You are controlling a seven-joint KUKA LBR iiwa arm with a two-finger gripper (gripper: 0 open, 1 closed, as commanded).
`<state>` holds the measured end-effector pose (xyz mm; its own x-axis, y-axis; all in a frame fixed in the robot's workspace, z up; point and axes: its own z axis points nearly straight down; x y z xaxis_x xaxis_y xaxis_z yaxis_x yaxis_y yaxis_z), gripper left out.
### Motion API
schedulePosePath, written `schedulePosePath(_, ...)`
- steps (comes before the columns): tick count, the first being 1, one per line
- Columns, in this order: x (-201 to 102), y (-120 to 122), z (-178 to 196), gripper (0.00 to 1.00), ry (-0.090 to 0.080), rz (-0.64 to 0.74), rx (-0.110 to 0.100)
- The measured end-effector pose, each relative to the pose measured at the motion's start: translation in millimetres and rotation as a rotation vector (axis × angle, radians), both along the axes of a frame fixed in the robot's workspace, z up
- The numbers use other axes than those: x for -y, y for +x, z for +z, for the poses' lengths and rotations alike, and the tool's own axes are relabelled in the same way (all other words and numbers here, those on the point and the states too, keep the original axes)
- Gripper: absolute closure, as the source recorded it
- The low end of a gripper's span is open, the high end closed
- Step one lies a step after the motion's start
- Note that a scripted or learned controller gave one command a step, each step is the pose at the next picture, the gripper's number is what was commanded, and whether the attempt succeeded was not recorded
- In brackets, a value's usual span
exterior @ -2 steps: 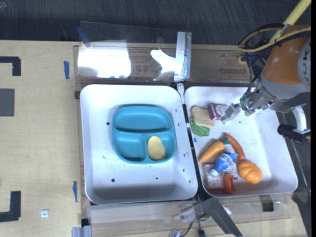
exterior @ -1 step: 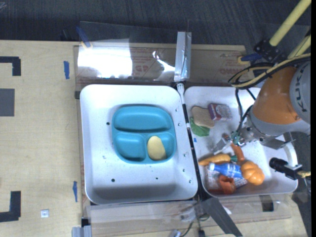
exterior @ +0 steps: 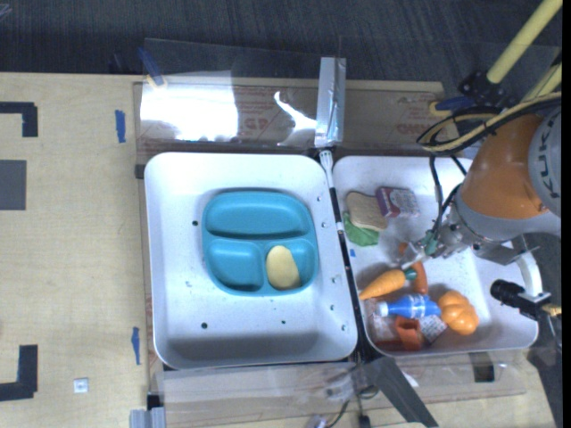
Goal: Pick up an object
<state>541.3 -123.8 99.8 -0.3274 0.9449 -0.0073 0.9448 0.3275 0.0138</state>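
Camera view: my hand [exterior: 426, 246] down in right shallow white plastic bin [exterior: 508, 333], over clutter; grip state cannot tell. Orange plastic carrot [exterior: 385, 283] just beside hand, lower left. Blue-labelled small bottle [exterior: 409, 308], orange round toy fruit [exterior: 459, 313] near front wall. Left white bin [exterior: 169, 239] holds blue divided plastic tray [exterior: 241, 239]; yellow egg-shaped lemon [exterior: 282, 267] in its lower right compartment.

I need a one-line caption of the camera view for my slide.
KUKA arm's gripper reaches into the cluttered right bin above a toy carrot; a yellow item lies in the left bin's blue tray.
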Motion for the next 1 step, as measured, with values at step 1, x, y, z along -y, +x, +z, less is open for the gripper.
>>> schedulePosePath(1, -59.6, 34.2, 89.2, 1.0, 0.004, 0.0, -0.004)
